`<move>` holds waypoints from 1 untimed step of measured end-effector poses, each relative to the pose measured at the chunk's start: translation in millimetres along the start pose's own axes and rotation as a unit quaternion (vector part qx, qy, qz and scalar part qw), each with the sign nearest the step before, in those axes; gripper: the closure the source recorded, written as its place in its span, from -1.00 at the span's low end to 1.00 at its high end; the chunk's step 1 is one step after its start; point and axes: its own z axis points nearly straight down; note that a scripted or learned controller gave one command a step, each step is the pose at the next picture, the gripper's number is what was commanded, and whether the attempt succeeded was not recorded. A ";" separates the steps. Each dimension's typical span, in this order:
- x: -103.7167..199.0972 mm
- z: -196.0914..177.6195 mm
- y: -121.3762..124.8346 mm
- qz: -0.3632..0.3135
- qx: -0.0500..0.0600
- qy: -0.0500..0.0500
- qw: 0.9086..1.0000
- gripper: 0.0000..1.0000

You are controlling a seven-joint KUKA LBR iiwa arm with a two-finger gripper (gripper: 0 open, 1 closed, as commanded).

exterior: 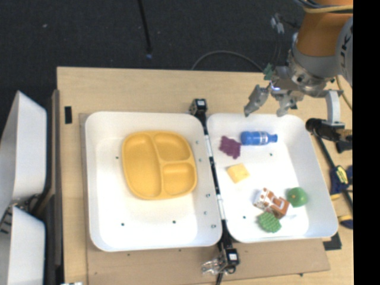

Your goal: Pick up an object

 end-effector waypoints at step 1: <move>0.2 -7.2 1.6 -0.001 -0.006 0.000 1.000 -1.00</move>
